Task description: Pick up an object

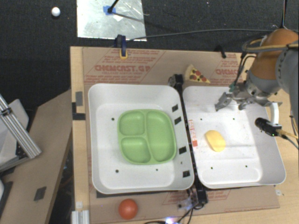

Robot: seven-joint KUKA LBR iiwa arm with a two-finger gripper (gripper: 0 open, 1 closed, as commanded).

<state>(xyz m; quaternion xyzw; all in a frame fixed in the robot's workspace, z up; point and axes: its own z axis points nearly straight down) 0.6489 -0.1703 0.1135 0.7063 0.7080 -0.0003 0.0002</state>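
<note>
The hand [230, 100] hangs over the far part of the right bin [266, 174], close to that bin's far wall. Its grey fingers splay out toward the divider between the bins, and nothing lies between them; whether they stand wide or narrow cannot be told from this slanted view. Behind the hand the wrist climbs toward the right into the arm [273, 59], with its orange band above the grey body, so the arm leans in over the bin's far right corner and tips the hand down and leftward.

The yellow object [215, 140] is the only loose thing in the right bin. It lies nearer than the hand, about midway along the bin's floor and toward the divider side, well apart from the fingers and touching no wall. It looks like a small, smooth, rounded lump, perhaps a toy food piece: probably light and fairly stiff, with a slick skin that could squirt out of a pinch placed off centre. Its outline is slightly longer than it is broad, so the safer hold is likely across the narrow waist, fingers coming straight down on either side.

Beyond the right bin, the left bin [100, 125] holds a green divided plate [146, 136]. On the desk [154, 62], a pizza-slice toy [196, 74] rests just past the right bin's far wall, and a red ball [127, 208] sits in front of the left bin.
</note>
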